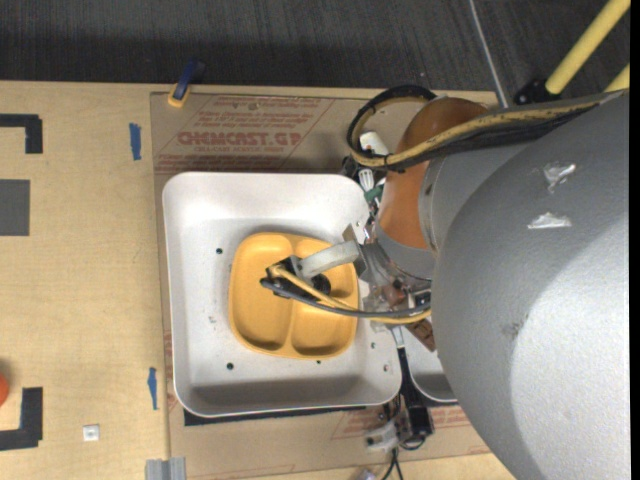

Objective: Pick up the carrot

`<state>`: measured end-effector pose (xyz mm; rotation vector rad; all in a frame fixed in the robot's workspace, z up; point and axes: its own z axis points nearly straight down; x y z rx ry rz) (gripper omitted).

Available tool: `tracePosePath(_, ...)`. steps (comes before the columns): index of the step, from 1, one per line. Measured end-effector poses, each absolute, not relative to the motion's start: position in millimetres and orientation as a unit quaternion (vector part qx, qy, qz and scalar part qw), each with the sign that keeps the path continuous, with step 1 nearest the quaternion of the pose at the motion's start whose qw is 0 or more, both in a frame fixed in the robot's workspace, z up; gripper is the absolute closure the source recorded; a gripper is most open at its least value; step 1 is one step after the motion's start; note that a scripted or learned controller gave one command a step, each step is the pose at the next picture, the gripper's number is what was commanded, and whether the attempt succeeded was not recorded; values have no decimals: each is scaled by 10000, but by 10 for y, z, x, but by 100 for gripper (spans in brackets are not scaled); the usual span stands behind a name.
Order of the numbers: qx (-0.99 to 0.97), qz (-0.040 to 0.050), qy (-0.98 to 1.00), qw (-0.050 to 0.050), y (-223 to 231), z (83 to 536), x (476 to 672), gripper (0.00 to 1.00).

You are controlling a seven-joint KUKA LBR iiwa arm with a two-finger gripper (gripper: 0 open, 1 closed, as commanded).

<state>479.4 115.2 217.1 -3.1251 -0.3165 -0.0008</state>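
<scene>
The grey arm (540,268) reaches in from the right and covers most of the right bin (428,382), of which a white corner shows below the wrist. The hand (385,286) hangs low at the right rim of the left bin (190,268), beside the seam between the two bins. I cannot tell whether the hand is spread or pressed together, since the wrist hides it from above.

In the left bin lies a yellow dish (262,320) with two hollows, set right of the middle and close to the hand. A small orange-brown bit (424,334) shows just under the wrist at the seam. I cannot tell if it is the carrot, nor if the hand touches it.

The bins rest on a cardboard sheet (240,133) with red print, on the bench (80,268). Blue tape (135,140) marks the bench left of the sheet.
</scene>
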Motion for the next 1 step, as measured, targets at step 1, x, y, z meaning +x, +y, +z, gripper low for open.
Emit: tracePosePath(1,-9950,-5,-999,-1,755,2448,5356,100)
